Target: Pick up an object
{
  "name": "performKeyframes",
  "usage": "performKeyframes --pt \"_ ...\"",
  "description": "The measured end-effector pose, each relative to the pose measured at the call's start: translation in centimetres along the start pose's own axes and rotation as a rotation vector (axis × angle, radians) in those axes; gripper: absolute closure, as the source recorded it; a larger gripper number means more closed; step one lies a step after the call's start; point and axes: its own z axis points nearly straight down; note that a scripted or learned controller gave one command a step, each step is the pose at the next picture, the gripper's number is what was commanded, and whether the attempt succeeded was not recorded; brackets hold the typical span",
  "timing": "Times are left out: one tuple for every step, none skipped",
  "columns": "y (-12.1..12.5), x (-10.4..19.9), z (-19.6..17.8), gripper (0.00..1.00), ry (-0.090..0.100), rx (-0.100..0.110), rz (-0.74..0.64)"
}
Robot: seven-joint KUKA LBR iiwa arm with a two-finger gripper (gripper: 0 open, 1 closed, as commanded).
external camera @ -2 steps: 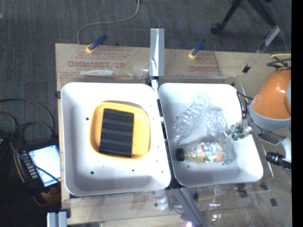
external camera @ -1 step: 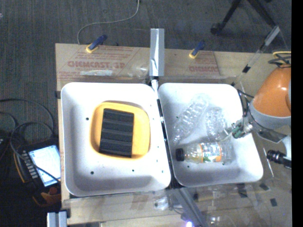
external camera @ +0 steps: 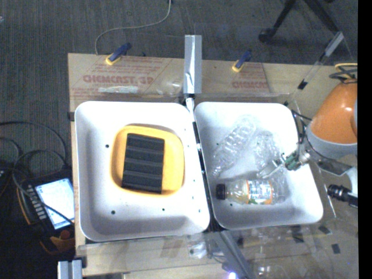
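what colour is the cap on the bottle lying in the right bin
Black. The camera view shows the cap at the left end of the bottle.

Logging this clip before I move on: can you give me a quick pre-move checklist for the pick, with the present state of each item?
1. Pickable objects in reach: ok. A labelled bottle with a dark cap lies on its side in the right bin, with clear empty bottles beside it.
2. Gripper over the right bin: ok, at its right wall.
3. Gripper aligned with a target: not ok; it sits off to the right of the labelled bottle.
4. Something held already: cannot tell; clear plastic near the tip blurs the view.
5. Left bin contents out of the way: ok; the yellow and black object rests in its middle.
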Motion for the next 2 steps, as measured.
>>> performKeyframes --pt "6.8 -2.9 2.8 0.0 0.0 0.004 0.163" --pt "-1.7 -0.6 1.7 0.0 0.014 0.016 0.051"
